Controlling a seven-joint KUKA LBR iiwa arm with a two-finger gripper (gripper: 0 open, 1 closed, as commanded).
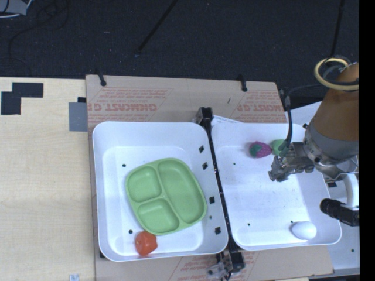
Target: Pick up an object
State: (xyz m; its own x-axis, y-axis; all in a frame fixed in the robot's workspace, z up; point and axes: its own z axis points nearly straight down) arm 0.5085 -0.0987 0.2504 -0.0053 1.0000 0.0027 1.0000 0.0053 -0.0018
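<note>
Objects lie scattered across the two white bins, and which one is meant cannot be told. Nearest the claw (282,171) is a small purple-and-green toy (259,150) in the upper part of the right bin (258,215), with a pale green thing (278,146) just beside it on the right; that green thing is partly hidden behind the claw and a dark cable, so its shape is hard to make out. The claw itself is a dark, blurred mass low over the right bin's right side, and I cannot tell how it is set or whether anything sits in it. The arm (337,113) above it is cut off by the right edge of the view. A white egg-shaped object (304,230) rests near the right bin's lower right corner, well apart from the claw. In the left bin (108,157) a green divided plate (166,195) with three compartments lies tilted across the middle, and a red-orange lump (146,243) sits just below it by the lower wall, its outline soft. Both bins sit on a cardboard sheet (176,98) printed with red lettering, on the pale wooden table (41,186). A black clamp strip (214,180) runs between the bins.
</note>
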